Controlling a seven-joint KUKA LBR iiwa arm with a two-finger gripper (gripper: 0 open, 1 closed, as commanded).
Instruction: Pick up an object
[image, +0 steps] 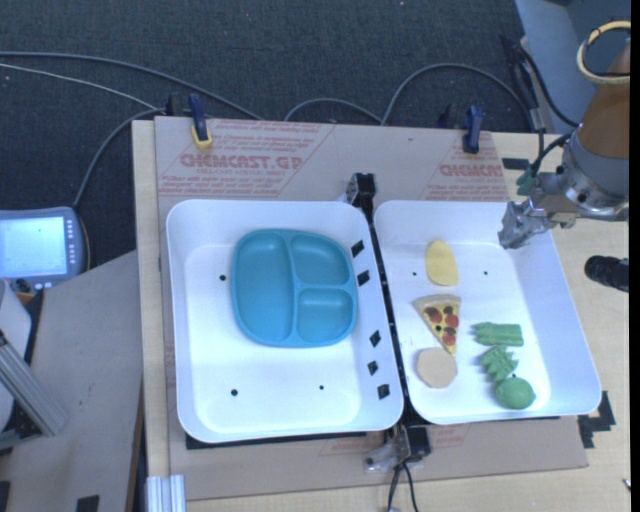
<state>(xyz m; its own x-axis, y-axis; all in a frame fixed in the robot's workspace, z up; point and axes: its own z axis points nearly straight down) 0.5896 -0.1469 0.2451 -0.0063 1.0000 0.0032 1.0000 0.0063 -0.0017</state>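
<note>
The right bin (560, 300) holds several toy foods: a yellow oval piece (441, 263), a pizza slice (442, 320), a tan round cookie (436, 368), and green vegetables (497, 335) with a round green piece (515, 392) near the front. My gripper (518, 228) hangs over the bin's far right corner, to the right of the yellow piece and apart from it. Nothing shows between its fingers.
The left bin (200, 330) carries a blue divided plate (293, 287). Black clips run along the seam (372, 300) between the bins. Blue clamps (200, 128) hold the board at the back. A small screen (36, 243) sits at far left.
</note>
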